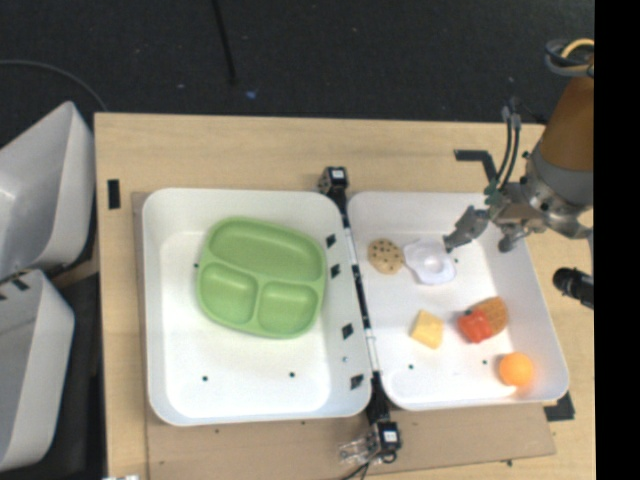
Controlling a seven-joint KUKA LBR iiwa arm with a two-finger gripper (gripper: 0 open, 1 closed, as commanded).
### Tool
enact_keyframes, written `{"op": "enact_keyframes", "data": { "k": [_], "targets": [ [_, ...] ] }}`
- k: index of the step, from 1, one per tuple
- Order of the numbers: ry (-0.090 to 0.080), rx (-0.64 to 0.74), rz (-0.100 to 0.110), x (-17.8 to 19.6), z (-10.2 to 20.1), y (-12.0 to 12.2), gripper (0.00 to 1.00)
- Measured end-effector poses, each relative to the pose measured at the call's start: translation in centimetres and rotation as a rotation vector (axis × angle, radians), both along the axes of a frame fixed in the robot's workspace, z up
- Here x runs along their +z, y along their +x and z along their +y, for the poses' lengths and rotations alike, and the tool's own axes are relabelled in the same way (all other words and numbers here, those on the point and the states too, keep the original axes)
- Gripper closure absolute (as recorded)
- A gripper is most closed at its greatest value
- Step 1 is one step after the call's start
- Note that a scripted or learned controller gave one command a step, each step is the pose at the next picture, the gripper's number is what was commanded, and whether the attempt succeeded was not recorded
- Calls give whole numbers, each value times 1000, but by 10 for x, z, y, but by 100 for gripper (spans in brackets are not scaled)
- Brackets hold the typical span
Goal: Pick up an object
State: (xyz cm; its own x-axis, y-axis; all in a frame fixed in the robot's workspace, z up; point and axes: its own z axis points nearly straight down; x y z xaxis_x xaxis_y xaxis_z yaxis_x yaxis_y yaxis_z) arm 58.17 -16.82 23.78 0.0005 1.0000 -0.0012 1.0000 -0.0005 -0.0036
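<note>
Gripper hangs over right bin; nothing between fingers.

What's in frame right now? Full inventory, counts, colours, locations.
bench: 1, tan wood, under both bins
left bin: 1, white, left half of bench
right bin: 1, white, right half of bench
divided plate: 1, green, three compartments, in left bin
cookie: 1, tan with dark spots, right bin, upper left
small cup: 1, white, right bin, right of cookie
cheese wedge: 1, yellow, right bin, centre
strawberry-like piece: 1, red-orange, right of the wedge
orange: 1, orange, right bin, lower right
arm: 1, grey with orange band, from right
gripper: 1, dark, over right bin's upper right; nothing seen between its jaws
</note>
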Motion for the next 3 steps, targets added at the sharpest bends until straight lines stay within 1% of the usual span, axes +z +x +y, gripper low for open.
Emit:
{"op": "enact_keyframes", "data": {
  "k": [1, 2, 3],
  "targets": [
    [-1, -1, -2, -50, -9, 6, 0],
    [0, -1, -1, -94, -14, 1, 0],
    [-2, -4, -8, -80, -15, 3, 100]
  ]
}}
